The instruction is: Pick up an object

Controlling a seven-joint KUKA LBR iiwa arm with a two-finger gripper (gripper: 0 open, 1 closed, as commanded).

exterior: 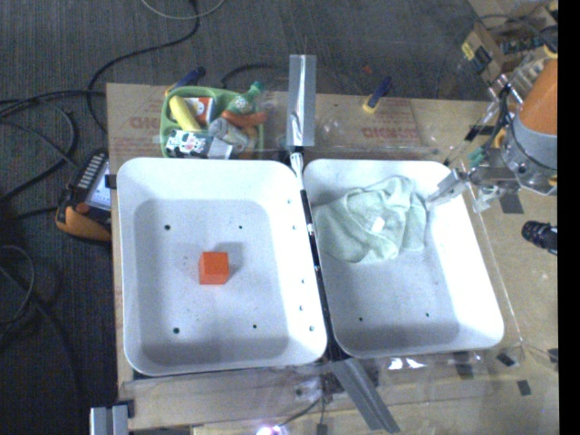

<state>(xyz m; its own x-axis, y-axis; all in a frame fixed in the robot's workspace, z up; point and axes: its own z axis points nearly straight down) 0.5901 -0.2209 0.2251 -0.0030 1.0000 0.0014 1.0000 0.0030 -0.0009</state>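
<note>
The left bin sits low in the frame with an orange cube on its floor, a little left of the bin's middle and apart from every wall. Touching this bin along its right rim is the right bin, where a pale green cloth lies crumpled in the far half, its folds reaching toward the shared rim.

The arm enters at the frame's right side, well beyond the left bin, its orange band cut off by the frame's margin and the grey wrist below it partly out of view. The gripper points toward the cloth's right edge at the right bin's far right corner; a thin pale finger shows there, but whether the fingers are spread or closed cannot be told, nor whether they touch the cloth.

Behind the left bin stands a green basket of small mixed items, too jumbled to name.
</note>
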